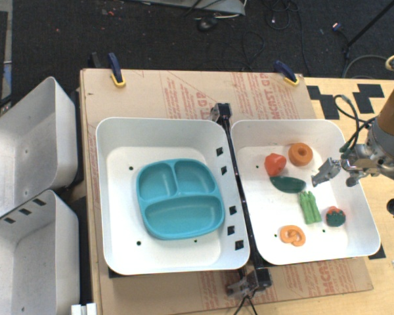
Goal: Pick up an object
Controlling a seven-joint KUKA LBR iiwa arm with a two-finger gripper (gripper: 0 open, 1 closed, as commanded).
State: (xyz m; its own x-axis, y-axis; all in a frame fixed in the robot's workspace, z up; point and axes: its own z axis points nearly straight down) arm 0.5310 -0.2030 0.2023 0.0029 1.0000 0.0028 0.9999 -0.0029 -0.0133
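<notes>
The right bin holds several small toys. A red piece and an orange ring sit near its back. A dark green oval lies in the middle, with a light green bar just right of it. A green ball with a red top and an orange swirl lie toward the front. My gripper hangs over the bin's right side, above the green bar and ball. It is open with nothing between its fingers.
The left bin holds a teal divided plate. A black divider with clips runs between the bins. Two spare white bins lie off the bench to the left. Cables trail behind the bench.
</notes>
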